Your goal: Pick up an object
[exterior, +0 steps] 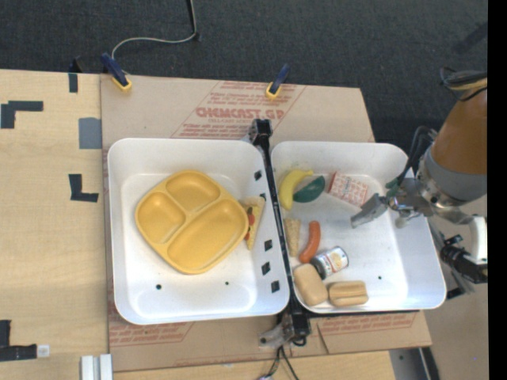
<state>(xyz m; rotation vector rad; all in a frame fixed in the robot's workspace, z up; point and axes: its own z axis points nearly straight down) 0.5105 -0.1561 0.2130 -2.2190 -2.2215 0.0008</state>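
While jaws (379, 209) hover over right bin (412, 248), small carton (349, 188) just beside

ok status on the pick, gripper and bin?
Gripper over right bin, nothing between fingers. Nearest items: red-white packet, small jar. Nothing picked yet. Path to packet looks unobstructed.

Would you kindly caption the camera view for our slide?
Claw poised over right bin of toy food; yellow plate fills left bin.
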